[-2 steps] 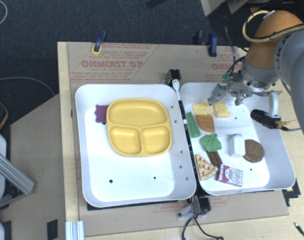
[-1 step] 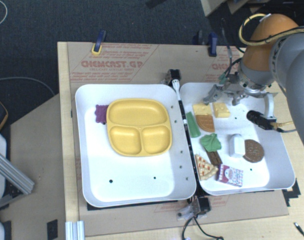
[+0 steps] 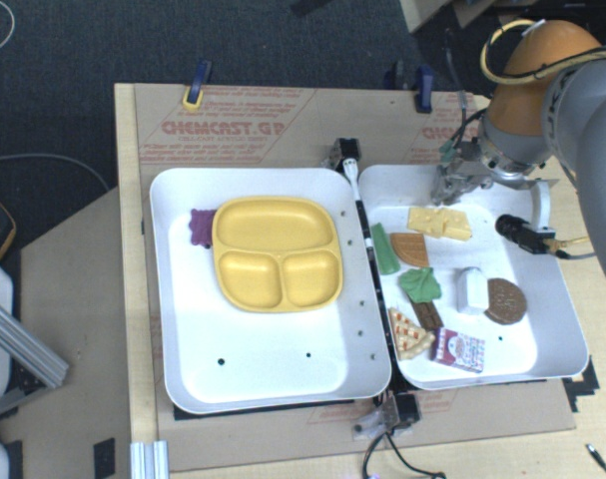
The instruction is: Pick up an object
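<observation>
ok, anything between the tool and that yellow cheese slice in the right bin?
Nothing visible. The tool hangs just above the cheese slice, at its far edge, in the right bin. The brown wedge and green stick lie nearer the camera, off that path.

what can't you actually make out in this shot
- Claw, camera view: fingers too small and blurred against the right bin to read as open or shut.
- Purple item: mostly hidden by the yellow divided tray.
- Packet: print too small to read.
</observation>
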You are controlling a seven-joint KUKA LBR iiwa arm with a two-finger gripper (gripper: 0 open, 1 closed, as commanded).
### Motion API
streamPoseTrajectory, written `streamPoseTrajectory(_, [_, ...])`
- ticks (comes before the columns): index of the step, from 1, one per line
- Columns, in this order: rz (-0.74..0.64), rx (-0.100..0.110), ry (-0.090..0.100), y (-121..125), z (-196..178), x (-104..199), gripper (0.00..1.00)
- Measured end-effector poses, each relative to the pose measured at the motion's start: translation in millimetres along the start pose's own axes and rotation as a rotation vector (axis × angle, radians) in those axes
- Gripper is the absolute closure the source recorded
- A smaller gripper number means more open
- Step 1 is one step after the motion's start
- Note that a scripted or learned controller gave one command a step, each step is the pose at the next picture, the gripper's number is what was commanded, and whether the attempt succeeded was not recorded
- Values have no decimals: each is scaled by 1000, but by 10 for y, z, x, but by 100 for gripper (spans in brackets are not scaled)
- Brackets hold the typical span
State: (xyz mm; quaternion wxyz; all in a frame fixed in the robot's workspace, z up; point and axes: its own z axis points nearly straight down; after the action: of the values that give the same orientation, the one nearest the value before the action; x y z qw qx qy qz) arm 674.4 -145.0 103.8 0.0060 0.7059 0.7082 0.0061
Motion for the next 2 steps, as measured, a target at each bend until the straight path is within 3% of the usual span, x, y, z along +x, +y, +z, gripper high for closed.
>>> streamPoseTrajectory(2, [2, 7, -3, 79, -1208, -4, 100])
